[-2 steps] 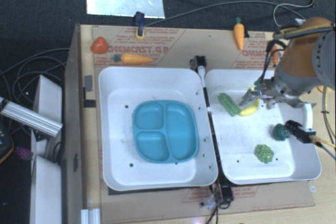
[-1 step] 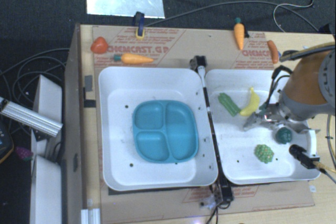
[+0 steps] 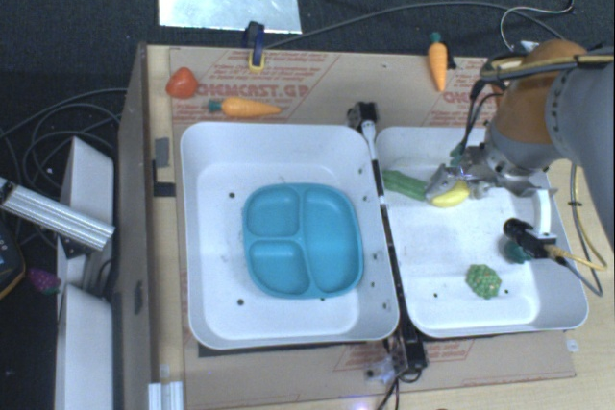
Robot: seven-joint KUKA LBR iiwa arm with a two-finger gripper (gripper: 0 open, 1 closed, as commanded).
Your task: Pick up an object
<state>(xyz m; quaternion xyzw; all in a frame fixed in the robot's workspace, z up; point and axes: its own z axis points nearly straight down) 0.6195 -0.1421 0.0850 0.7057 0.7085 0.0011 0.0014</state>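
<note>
Yellow, curved plastic fruit, probably a toy banana though the view is too coarse to be sure, lies in the upper part of the shallow white right-hand bin. The grey two-finger gripper sits low directly over it, touching or all but touching. How far the gripper is open cannot be told from here, nor whether it has any hold on the fruit.

A long green plastic vegetable lies just beside the yellow fruit, on the side nearer the left bin, with one end close to it. To do this step well, the grasp should close across the fruit's short width, centred on its middle, so the curved body does not squirt out sideways. It should stay clear of the green vegetable so only one thing comes up. Lift straight up and slowly. The knobbly green lump lower in the bin is well apart and no hindrance.
</note>
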